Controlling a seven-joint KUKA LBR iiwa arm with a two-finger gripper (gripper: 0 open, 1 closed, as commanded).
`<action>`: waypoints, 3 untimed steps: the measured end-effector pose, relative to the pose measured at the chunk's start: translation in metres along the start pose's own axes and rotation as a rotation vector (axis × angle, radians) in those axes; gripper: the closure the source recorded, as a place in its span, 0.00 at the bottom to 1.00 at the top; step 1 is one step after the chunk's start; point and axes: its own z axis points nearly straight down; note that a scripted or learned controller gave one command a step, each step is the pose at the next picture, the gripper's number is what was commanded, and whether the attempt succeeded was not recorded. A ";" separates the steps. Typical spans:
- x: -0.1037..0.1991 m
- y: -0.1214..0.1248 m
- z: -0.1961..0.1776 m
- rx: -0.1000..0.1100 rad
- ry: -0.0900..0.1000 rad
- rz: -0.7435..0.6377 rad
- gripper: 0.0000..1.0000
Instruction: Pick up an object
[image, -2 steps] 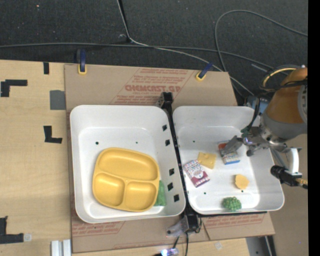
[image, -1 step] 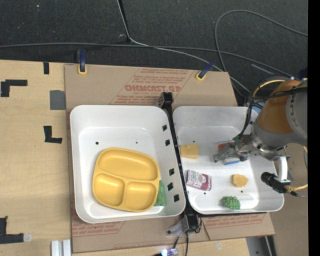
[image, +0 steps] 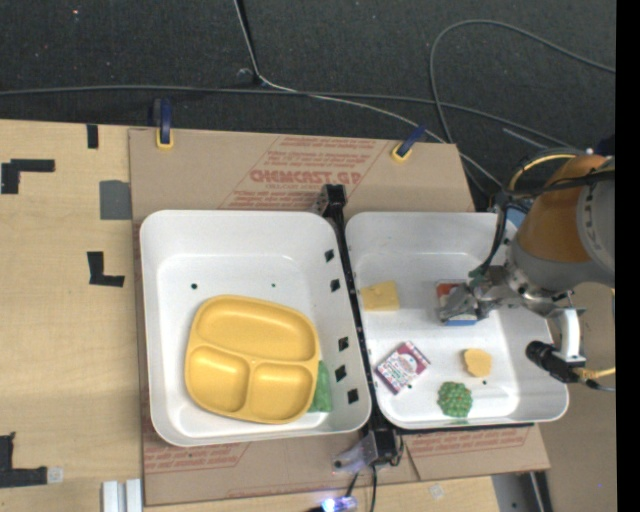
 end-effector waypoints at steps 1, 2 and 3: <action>0.000 -0.008 -0.048 0.000 0.002 0.001 1.00; -0.005 -0.010 -0.110 -0.001 0.001 0.001 1.00; 0.005 -0.011 -0.160 -0.002 0.002 -0.001 1.00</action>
